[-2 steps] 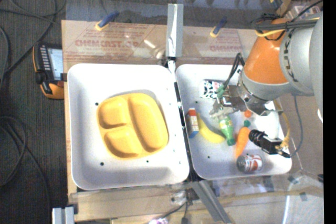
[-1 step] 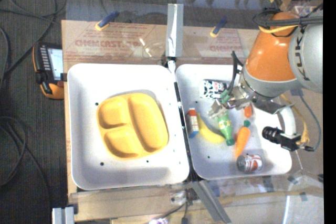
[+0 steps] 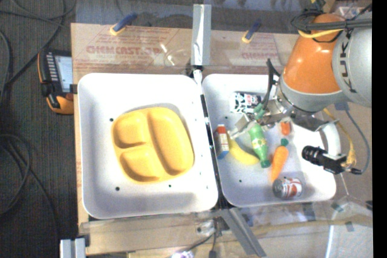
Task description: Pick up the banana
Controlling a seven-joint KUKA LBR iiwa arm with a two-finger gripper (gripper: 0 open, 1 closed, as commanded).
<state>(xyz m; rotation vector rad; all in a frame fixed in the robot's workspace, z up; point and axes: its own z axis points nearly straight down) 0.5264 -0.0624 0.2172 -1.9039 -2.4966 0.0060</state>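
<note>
My claw (image 3: 264, 118) is low over the right bin (image 3: 314, 193), near its middle, and my grey arm with its orange band (image 3: 311, 66) comes in from the right side above it. I cannot tell if the claw is apart or together, because the metal parts there mix with the things under them. Nothing is visibly held.

Just under the claw is a green bottle (image 3: 259, 143), lying with its neck toward the claw. The banana (image 3: 240, 154) lies flat on the bin floor, just left of and below this bottle, and the bottle partly covers it. Left of the banana, near the bin wall, is a small bottle with a red cap (image 3: 222, 138). Right of the green bottle lies a carrot (image 3: 279, 160), tilted, and a small orange thing (image 3: 285, 127) is above it. A black and white carton (image 3: 245, 101) is at the far side of the bin, behind the claw. A crushed can (image 3: 286, 188) lies near the front corner.

The left bin (image 3: 91, 190) holds a yellow divided plate (image 3: 153, 143). Both bins stand on the desk (image 3: 121, 48) side by side.
</note>
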